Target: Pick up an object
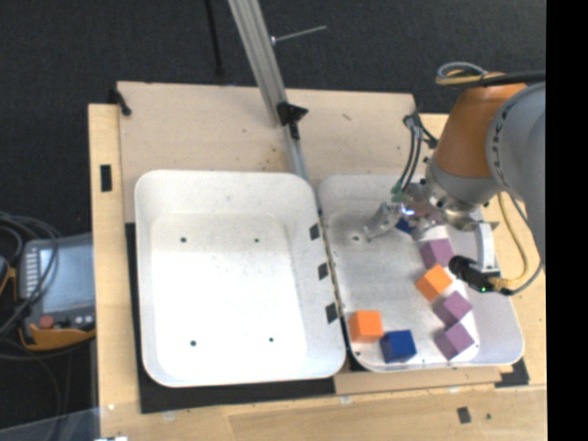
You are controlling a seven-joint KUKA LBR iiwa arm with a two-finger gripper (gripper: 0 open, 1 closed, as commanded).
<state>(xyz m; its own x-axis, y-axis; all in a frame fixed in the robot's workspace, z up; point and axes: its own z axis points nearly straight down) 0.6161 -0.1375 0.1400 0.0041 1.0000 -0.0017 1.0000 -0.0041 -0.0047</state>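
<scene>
Purple foam cube [437, 249] in right white bin [367, 265], just beside gripper [397, 217] | grip state: cannot tell | risk: descent nudges neighbouring orange cube [434, 283] (blocks crowd together).

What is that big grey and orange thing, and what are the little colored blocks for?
That is a robot arm, seen by one camera looking down from above at a slant. It reaches in from the right. At its end is a gripper, a hand with two fingers. Its job is to pick something up.

Below it are two shallow white trays. The right bin holds blocks: three purple ones, two orange ones and a blue block. The left bin sits beside it.

The gripper hovers over the right bin, away from the blocks, and I see nothing between its fingers.
</scene>
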